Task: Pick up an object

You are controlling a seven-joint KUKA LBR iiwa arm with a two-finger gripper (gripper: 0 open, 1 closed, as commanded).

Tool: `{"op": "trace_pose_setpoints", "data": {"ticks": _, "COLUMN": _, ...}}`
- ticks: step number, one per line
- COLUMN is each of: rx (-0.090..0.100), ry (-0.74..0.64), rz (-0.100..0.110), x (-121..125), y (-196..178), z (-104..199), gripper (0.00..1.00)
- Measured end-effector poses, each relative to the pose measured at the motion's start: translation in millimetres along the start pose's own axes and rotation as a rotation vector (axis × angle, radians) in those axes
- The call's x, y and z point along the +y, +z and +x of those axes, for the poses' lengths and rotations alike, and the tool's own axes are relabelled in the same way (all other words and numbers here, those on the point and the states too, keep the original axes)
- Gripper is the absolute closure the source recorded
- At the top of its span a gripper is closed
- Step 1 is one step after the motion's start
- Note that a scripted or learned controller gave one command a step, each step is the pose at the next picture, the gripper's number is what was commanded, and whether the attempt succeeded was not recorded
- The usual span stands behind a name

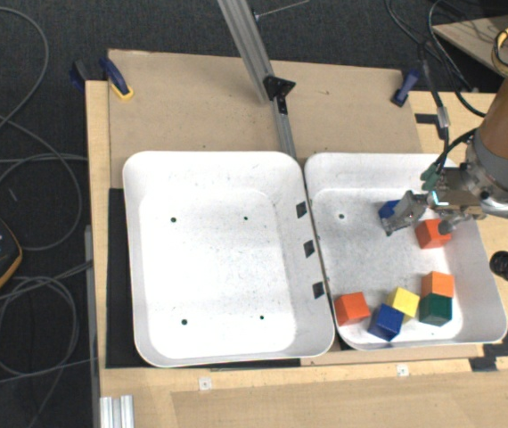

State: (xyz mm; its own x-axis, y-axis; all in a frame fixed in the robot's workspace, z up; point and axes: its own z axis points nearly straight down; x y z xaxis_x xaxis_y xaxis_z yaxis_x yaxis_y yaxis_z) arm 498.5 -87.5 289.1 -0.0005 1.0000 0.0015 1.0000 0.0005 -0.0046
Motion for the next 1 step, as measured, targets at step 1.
{"op": "trace_pose_setpoints", "data": {"ticks": 1, "rx": -0.001, "ry": 0.0, "rz": -0.005, "x": 0.6, "y": -1.7, "z": -0.2, "gripper": 0.0}}
